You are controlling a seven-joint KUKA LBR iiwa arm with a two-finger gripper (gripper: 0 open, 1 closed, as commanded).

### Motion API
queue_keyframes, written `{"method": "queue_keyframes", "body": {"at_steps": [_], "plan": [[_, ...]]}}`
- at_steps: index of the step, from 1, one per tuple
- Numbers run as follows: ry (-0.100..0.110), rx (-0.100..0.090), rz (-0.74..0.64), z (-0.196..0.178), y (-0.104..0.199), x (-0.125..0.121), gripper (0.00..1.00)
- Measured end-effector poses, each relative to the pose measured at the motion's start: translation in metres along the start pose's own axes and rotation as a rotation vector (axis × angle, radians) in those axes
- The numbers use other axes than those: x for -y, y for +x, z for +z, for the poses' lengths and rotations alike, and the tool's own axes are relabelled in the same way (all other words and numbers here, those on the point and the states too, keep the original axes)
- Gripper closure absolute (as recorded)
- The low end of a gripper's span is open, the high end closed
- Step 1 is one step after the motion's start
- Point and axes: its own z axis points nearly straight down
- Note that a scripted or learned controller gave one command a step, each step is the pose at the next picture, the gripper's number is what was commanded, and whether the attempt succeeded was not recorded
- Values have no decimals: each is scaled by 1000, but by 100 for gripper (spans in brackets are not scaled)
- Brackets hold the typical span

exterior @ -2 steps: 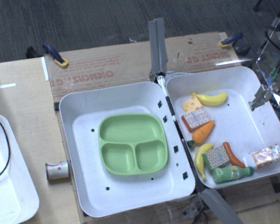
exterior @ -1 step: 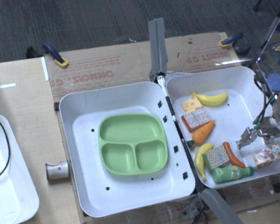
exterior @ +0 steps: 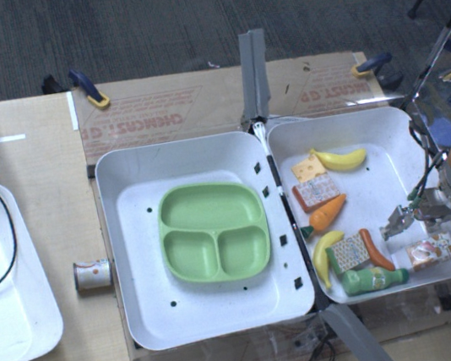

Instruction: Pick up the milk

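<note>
The claw (exterior: 403, 219), state indeterminate, hovers just above one milk carton (exterior: 432, 251). To its left lie two bananas (exterior: 341, 159) and two carrots (exterior: 329, 213).

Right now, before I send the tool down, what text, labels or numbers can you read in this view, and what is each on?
"CHEMC21 GR" in red, printed twice, upside down and partly cut off: on the cardboard sheet behind the bins.
Milk carton: print too small and blurred to read.
Boxes in the right bin: patterned, unreadable.
Can beside the left bin: label unreadable.
</note>
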Motion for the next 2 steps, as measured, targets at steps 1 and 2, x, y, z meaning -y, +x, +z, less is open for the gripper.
{"method": "queue_keyframes", "body": {"at_steps": [1, 2], "plan": [[-2, 1, 188, -58, 28, -14, 0], [1, 0, 124, -25, -8, 4, 0]]}}
